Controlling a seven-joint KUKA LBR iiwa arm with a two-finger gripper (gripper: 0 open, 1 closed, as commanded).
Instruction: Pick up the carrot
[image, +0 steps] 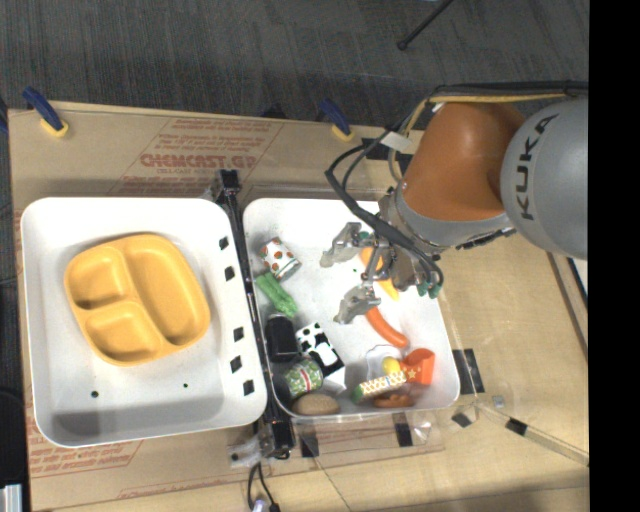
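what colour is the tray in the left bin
Yellow; the tray shows clearly in the camera view.

Robotics lab: KUKA arm (520, 170) over clamped cardboard-covered bench (190, 150), two white bins (40, 330), toy food clutter.

Bare bin floor (310, 262) beside carrot (386, 328)
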